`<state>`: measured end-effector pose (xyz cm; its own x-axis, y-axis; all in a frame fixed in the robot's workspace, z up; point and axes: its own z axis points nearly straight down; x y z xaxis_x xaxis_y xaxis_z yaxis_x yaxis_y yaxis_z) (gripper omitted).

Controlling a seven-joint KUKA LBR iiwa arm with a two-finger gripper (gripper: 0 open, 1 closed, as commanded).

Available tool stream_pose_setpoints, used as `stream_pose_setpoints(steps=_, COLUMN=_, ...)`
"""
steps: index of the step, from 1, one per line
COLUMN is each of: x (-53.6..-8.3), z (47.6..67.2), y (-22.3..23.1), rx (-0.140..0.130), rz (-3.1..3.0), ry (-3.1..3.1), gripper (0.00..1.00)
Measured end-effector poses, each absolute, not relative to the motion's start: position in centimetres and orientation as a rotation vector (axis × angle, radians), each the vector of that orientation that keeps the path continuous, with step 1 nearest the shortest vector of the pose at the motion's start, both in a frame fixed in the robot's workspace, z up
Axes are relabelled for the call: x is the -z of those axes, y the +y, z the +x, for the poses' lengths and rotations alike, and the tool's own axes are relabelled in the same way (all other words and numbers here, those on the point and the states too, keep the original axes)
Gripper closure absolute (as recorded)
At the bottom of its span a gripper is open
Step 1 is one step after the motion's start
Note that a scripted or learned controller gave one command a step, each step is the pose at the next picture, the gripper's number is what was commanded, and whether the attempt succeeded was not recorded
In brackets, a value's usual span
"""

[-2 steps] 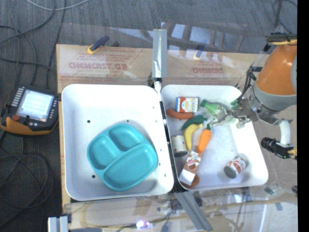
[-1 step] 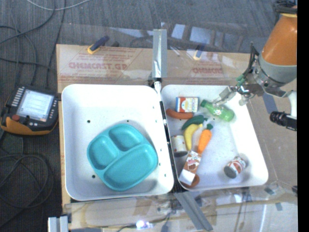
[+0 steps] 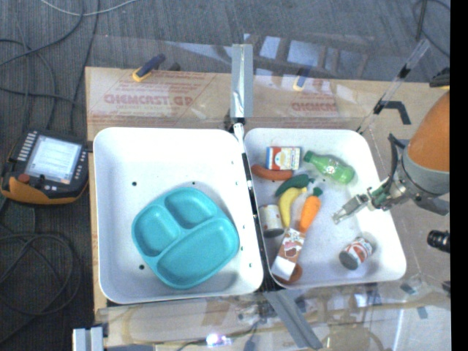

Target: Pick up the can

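Observation:
A can (image 3: 356, 253) with a red and white label lies on its side in the front right corner of the right bin (image 3: 380, 152). My gripper (image 3: 345, 211) hangs over the right part of that bin, above and slightly left of the can in the image, apart from it. Nothing shows in its grasp. The grey arm with its orange band (image 3: 431, 148) reaches in from the right edge.
The right bin also holds a green bottle (image 3: 330, 167), a red carton (image 3: 283, 157), a sausage (image 3: 271, 172), a banana (image 3: 289, 199), a carrot (image 3: 310, 212), a small tin (image 3: 270, 218) and a sauce bottle (image 3: 289, 254). The left bin (image 3: 117, 167) holds a teal divided plate (image 3: 185, 236).

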<state>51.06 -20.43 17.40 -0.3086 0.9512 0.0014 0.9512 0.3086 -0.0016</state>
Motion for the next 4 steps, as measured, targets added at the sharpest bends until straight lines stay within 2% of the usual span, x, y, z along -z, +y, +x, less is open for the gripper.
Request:
stream_pose_setpoints(steps=1, x=-8.91, z=48.92, y=-21.73, rx=0.016, rz=-1.773, ry=-2.597, gripper=0.00)
stream_pose_setpoints(steps=4, x=-8.93, z=48.89, y=-21.82, rx=0.013, rz=-1.722, ry=-2.633, gripper=0.00)
